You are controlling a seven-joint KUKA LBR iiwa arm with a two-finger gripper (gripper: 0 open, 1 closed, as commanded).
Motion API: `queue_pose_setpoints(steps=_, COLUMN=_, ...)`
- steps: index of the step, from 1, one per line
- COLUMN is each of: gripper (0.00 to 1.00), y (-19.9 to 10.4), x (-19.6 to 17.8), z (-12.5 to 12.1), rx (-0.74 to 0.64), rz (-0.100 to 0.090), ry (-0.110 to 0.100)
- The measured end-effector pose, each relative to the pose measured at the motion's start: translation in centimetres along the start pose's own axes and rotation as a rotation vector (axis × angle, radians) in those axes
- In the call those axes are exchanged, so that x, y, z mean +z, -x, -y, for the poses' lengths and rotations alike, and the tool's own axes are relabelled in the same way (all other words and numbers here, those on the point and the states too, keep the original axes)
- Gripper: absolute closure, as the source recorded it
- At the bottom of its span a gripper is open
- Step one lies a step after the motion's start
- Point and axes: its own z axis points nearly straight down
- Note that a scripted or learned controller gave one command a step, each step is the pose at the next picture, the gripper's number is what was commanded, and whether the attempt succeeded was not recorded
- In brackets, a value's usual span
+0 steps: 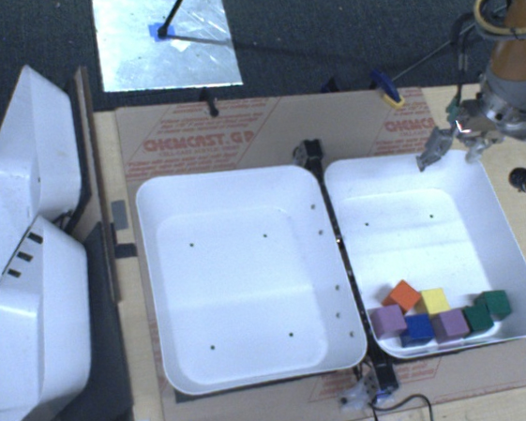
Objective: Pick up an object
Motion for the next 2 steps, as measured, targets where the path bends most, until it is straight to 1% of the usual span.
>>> queue_pose_setpoints(steps=1, gripper=1.0, y=0.0, x=-1.11, z=-0.05, rx=-0.001, rz=0.001, ry=0.002)
queue_pose_setpoints(steps=2, gripper=0.0, y=-0.01, x=-1.05, z=-0.04, rx=-0.001, rz=0.0, ry=0.001)
